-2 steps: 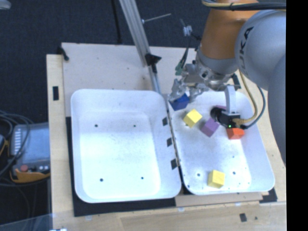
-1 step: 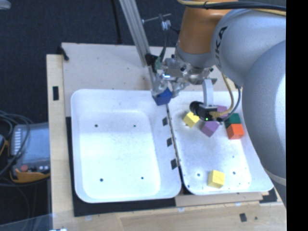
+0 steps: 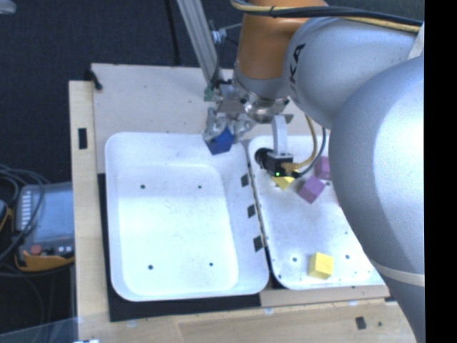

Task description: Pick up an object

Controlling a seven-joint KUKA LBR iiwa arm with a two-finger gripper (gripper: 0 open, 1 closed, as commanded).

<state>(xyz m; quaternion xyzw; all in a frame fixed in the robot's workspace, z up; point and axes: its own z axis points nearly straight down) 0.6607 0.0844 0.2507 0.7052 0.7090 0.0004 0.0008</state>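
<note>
My gripper (image 3: pixel 218 136) hangs over the far right corner of the left bin (image 3: pixel 143 156), under the orange wrist band. A small blue block (image 3: pixel 221 142) sits between its fingers, so it is shut on that block, above the bin's rim. In the right bin (image 3: pixel 300 270) lie a yellow cube (image 3: pixel 320 265) near the front, a purple block (image 3: pixel 310 189) in the middle, and a yellow piece (image 3: pixel 283 182) beside it. A pink piece (image 3: pixel 323 167) peeks out next to the arm.
The grey arm covers the right bin's far and right parts. A metal rail (image 3: pixel 196 27) slants up behind the gripper. A divider with black clips (image 3: pixel 251 210) runs between the bins. A control pendant (image 3: pixel 43 224) lies off the bench at left.
</note>
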